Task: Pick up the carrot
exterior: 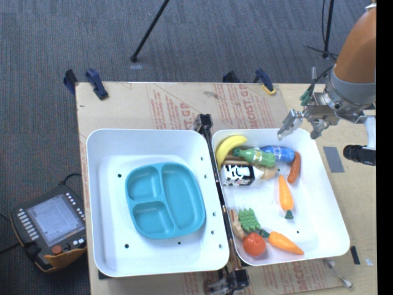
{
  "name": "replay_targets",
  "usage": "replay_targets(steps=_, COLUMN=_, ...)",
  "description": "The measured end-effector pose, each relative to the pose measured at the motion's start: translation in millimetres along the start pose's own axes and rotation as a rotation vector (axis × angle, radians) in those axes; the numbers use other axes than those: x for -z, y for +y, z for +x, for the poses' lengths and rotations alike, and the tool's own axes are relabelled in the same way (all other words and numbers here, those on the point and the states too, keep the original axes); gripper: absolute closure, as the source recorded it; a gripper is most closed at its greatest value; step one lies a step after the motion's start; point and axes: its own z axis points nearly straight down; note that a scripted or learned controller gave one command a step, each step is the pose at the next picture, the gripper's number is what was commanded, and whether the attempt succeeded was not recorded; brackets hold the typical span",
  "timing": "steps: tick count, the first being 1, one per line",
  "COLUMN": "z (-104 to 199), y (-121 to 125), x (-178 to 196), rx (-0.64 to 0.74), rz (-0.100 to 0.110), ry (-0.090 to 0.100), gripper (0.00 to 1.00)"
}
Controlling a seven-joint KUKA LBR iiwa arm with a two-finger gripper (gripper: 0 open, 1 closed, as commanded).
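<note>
So the gripper [304, 123] hangs spread open over the right bin's [328, 189] far rim, carrot [285, 195] well below it, untouched.

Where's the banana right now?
The banana lies in the right bin, at its far left corner, just beside the green bottle and above the black-and-white carton.

Grey carpet floor [73, 23], plywood bench [159, 106] (clamped at the edge), tripod legs [152, 24] behind

Glossy white plastic bins [110, 165], matt blue plastic tray [164, 200], bare wood bench w/ red print [159, 103], smooth plastic carrot [285, 193]
</note>
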Motion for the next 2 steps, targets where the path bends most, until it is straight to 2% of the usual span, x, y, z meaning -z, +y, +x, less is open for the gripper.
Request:
replay_targets(steps=1, z=-16.8, y=-18.7, x=-152.6, rx=-0.183, rz=0.001, ry=0.001, gripper=0.00)
replay_targets(steps=2, z=-11.7, y=-59.2, x=-171.5, rx=-0.008, rz=-0.001, ry=0.001, gripper=0.00)
